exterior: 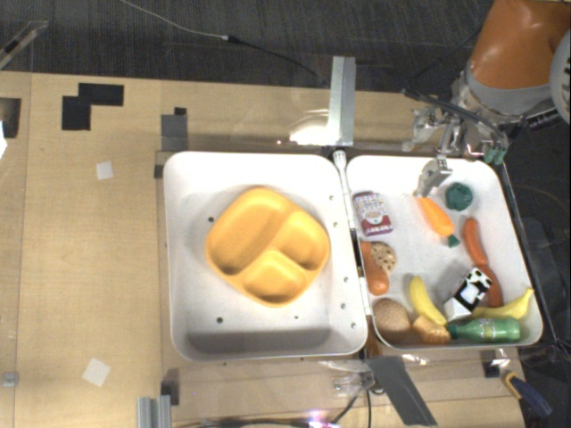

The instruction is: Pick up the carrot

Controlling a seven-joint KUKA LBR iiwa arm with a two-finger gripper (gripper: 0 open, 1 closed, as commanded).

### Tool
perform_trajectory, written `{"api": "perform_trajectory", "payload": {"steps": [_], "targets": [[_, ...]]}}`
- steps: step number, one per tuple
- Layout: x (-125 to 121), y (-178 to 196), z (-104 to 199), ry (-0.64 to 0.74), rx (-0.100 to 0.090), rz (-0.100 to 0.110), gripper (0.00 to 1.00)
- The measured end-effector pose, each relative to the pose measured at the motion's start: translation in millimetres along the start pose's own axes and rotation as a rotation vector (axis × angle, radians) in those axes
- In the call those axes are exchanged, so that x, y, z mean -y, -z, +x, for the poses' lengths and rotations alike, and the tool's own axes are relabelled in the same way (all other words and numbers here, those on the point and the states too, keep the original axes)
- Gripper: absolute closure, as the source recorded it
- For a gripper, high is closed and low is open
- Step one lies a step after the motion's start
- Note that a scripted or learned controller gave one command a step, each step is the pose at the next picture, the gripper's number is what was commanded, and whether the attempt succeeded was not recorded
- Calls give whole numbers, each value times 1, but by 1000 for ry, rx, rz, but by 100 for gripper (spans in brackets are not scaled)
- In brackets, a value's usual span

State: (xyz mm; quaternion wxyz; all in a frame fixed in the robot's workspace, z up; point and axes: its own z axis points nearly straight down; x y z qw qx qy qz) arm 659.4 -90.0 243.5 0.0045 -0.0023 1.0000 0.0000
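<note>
The carrot [436, 216] is a short orange piece lying at a slant in the upper part of the right bin [508, 205]. A dark green leafy top [459, 196] sits at its upper right end. My gripper [434, 176] hangs over the bin's far edge, just above and slightly left of the carrot's upper end. Nothing shows between the gripper and the carrot, and the carrot rests on the bin floor.
The right bin also holds a snack packet [372, 212], a cookie [383, 255], a sausage [378, 277], a red pepper [477, 244], two bananas [425, 300], a green bottle [486, 330] and a black-and-white cube [473, 285]. A yellow divided plate [268, 243] lies in the left bin [187, 328].
</note>
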Motion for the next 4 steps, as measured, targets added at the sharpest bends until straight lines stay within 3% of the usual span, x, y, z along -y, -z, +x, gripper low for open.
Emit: {"api": "perform_trajectory", "payload": {"steps": [1,2,3,4], "targets": [[32,-111,47,-158,-10,0,0],[46,-154,48,-185,5,1,0],[44,-140,45,-179,13,1,100],[16,-80,7,-331,5,-1,100]]}}
